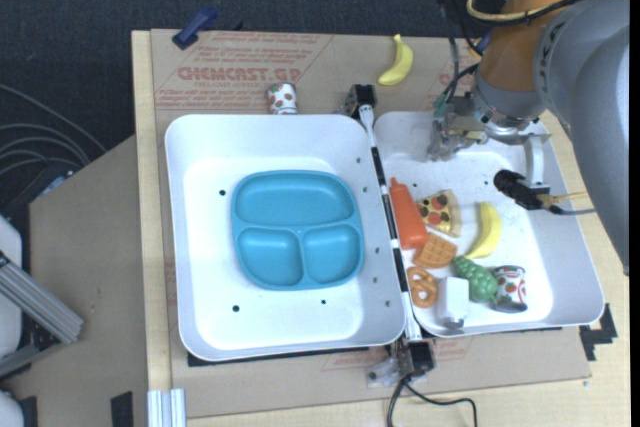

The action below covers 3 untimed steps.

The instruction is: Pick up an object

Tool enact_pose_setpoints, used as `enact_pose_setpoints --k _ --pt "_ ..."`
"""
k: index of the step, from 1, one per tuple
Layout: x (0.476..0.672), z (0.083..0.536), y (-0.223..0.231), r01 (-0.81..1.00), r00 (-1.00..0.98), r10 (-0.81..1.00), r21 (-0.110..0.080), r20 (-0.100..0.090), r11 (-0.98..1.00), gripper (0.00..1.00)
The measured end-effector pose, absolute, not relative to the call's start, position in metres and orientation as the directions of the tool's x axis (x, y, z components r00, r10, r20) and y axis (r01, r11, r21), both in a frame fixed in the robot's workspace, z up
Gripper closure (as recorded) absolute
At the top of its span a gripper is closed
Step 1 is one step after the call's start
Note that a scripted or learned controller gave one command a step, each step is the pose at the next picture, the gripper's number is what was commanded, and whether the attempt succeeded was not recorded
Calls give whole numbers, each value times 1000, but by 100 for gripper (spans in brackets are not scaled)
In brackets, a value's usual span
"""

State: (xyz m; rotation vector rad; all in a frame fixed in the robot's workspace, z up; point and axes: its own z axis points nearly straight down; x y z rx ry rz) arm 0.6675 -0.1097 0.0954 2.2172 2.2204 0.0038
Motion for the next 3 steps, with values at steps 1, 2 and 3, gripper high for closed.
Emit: enact_pose_setpoints --k 1,2,3 --pt "667 95 -110 1000 -1 1000 4 -1 1 0" --pt "668 106 -109 1000 -2 1000 6 -1 2 100" --pt "668 105 -109 1000 -2 1000 6 -1 2 0"
